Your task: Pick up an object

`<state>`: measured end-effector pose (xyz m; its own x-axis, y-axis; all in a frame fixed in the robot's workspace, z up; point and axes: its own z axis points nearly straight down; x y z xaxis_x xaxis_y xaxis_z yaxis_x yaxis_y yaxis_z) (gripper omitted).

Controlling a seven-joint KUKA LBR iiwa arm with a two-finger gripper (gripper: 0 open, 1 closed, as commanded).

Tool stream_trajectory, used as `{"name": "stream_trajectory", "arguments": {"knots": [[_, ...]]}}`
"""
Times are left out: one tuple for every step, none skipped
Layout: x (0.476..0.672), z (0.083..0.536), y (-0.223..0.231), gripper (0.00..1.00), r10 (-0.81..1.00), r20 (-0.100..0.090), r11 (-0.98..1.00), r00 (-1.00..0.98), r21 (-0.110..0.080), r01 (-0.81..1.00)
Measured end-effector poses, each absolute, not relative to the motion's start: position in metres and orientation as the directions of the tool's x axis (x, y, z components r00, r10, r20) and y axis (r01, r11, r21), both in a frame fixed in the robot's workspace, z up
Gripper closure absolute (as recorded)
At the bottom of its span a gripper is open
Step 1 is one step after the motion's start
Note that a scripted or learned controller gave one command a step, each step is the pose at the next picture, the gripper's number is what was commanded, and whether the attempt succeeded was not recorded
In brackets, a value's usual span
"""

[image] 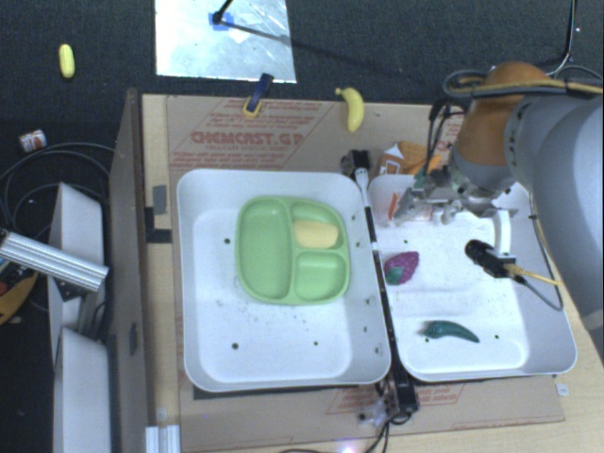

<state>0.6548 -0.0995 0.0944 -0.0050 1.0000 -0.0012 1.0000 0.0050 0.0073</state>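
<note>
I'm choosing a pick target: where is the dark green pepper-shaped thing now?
The dark green pepper-shaped thing lies in the camera view's right bin, near its lower edge, just below the purple object and apart from the gripper.

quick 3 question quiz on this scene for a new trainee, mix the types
1. True or false: the teal thing and the purple thing touch each other.
2. Which compartment of the green plate holds the yellow thing? A the long left one, B the upper right one, C the lower right one.
3. Fill in: the gripper hangs over the ___ bin.

Key: 1 false, they lie apart; 2 B; 3 right bin.
</note>
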Motion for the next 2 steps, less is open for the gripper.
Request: {"name": "stream_trajectory", "arguments": {"knots": [[0.671,0.149,-0.092,0.00,1.000,-0.001,0.006,-0.006,0.009,1.000],[0.667,0.081,-0.093,0.00,1.000,0.000,0.004,-0.004,-0.004,1.000]]}}
